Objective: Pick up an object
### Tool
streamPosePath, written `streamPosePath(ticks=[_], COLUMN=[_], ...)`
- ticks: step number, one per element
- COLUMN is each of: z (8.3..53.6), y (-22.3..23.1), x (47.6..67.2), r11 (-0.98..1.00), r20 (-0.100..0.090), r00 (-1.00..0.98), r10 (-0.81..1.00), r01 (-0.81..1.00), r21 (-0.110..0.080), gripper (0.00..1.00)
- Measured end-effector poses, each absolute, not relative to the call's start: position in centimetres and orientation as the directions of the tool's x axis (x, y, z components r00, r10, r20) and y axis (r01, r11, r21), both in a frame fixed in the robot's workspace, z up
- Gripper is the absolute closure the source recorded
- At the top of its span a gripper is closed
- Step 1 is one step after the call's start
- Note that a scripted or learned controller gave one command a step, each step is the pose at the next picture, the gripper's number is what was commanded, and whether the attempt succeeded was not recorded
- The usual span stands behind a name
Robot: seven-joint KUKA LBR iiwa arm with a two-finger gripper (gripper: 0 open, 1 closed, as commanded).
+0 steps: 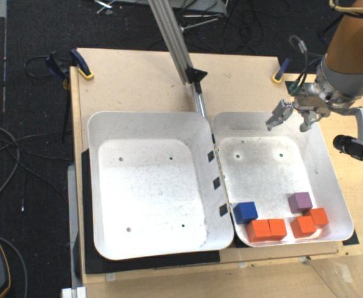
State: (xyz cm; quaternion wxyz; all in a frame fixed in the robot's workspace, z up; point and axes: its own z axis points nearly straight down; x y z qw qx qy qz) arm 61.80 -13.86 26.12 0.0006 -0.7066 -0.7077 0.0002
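Fingers of the gripper (293, 120) are standing spread wide with nothing between them, hanging over the far rim of the right bin (330, 166) in the camera view. 1 grey finger is pointing down-left at about the bin's upper edge, the other is sitting just right of it, and both are well apart from the blocks. The arm (349, 48), grey with its orange band, is reaching in from the upper right.

Blocks are lying clustered at the near end of the right bin. A blue block (245, 212) is sitting near the bin's left wall. Just beside it, toward the right, 2 orange blocks (268, 230) are sitting touching each other along the near wall. A purple block (300, 201) is resting further right, and 2 more orange blocks (310, 222) are sitting just below it, close against each other.

The left bin (107, 135) is sitting beside the right one on the bench (144, 79), their inner rims touching. A slanted metal pole (172, 33) is crossing the bench's far side.
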Motion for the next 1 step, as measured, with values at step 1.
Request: streamPosePath(ticks=[1], z=[16.17], y=[-18.90], x=[54.08], r11=[-0.006], r20=[0.001], r00=[0.006], r10=[1.000], r01=[1.000], r21=[-0.011], gripper=[0.00])
